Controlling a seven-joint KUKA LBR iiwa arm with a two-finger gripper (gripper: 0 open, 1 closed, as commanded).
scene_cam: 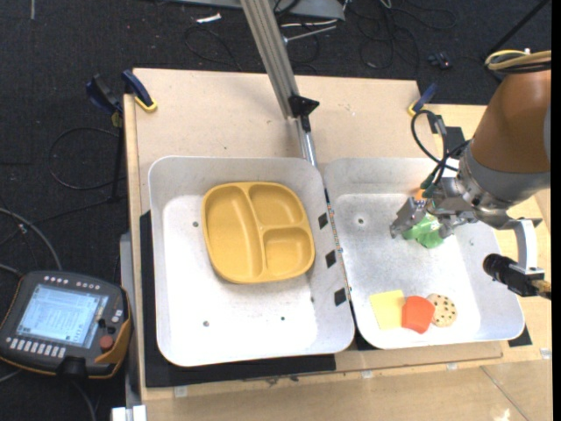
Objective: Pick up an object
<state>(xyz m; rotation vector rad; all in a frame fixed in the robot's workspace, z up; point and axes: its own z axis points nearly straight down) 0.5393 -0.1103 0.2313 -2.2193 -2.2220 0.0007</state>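
Observation:
My gripper (pixel 427 220) hangs low over the back of the right bin (pixel 372 235), directly above a small green object (pixel 429 233) that it partly hides. The green object lies on the bin floor and touches, or nearly touches, the gripper's tip. Near the front of the same bin lie a yellow block (pixel 386 309), a red object (pixel 417 314) and a round chocolate-chip cookie (pixel 443 310), close together in a row and well clear of the gripper.
The left bin (pixel 175 314) holds a yellow divided plate (pixel 258 231). A slanted metal pole (pixel 276 51) rises from the seam between the bins. A teach pendant (pixel 61 323) lies off the bench at the lower left. Cables cross the floor behind.

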